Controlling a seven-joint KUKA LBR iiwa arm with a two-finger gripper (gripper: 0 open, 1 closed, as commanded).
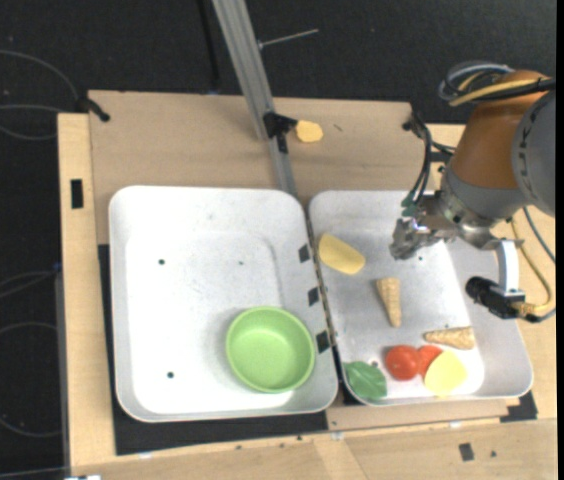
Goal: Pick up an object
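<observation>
Two white bins sit side by side on the bench: left bin (pixel 162 228) w/ a green bowl (pixel 270 349) near its front-right corner, right bin (pixel 492 368) w/ all the small items. Gripper (pixel 406 240) hangs over the upper middle of the right bin, arm coming in from the right, orange band above the wrist. Nothing shows betw. its fingers; whether they're spread or closed can't be told from this angle.

Nearest item to it: yellow wedge-like piece (pixel 341 254), just left of the gripper, by the bin's left wall, long axis running upper-left to lower-right. Below the gripper lies a tan cone (pixel 390 299), apart from it, long axis approx. up-down in view, narrow end toward the bottom. A second tan cone (pixel 450 338) lies nr the front right, long axis approx. left-right, tip pointing left.

Along the front edge, left to right: a green piece (pixel 366 379), a red piece (pixel 405 361), a yellow round piece (pixel 446 373); red and yellow touch. Second cone sits just above them.

Small orange-yellow item (pixel 309 131) rests on the bench behind the bins, beside a slanted metal post (pixel 245 58).
</observation>
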